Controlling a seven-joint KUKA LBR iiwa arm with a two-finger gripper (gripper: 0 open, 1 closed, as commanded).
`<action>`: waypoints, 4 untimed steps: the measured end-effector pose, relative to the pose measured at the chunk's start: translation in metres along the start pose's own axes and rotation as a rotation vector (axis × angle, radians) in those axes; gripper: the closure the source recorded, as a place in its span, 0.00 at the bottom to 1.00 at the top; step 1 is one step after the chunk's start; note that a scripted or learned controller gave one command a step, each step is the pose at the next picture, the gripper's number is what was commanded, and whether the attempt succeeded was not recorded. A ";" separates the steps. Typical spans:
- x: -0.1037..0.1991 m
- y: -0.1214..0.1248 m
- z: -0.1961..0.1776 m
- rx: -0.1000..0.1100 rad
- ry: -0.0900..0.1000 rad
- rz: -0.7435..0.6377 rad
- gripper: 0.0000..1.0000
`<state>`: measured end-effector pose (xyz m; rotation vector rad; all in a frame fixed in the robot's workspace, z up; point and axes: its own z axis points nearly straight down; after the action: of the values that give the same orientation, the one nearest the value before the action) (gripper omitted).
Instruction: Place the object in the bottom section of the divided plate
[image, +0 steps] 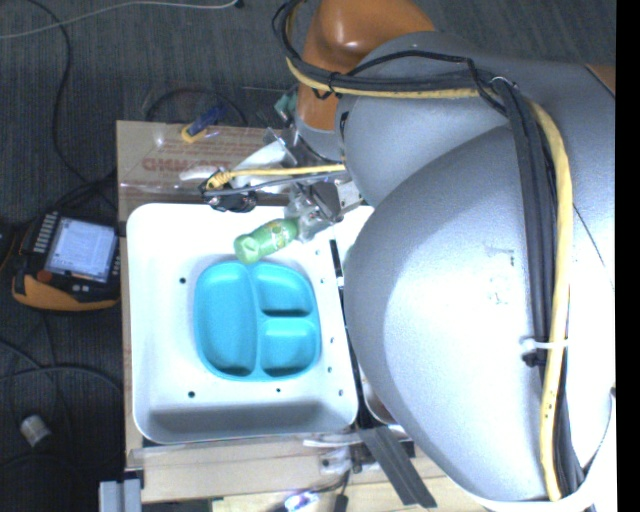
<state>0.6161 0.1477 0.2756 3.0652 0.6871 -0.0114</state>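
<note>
Claw (303, 222) pinching the green bottle (266, 240) at its neck end, near the upper rim of the left white bin (160, 330). Bottle extends leftward from the claw, lying roughly level, above the bin floor just past the blue divided plate (258, 318). Plate sits below and left of the claw, at the bin's centre. Handheld pendant (75, 255) lies well left of the claw, on the floor.
</note>
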 end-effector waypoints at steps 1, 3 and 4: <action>-0.107 -0.051 0.120 0.000 -0.003 -0.075 1.00; -0.055 -0.112 0.176 -0.006 0.042 0.239 1.00; -0.059 -0.116 0.184 -0.003 0.025 0.235 0.00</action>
<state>0.5117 0.2271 0.0921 3.1262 0.3225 0.0288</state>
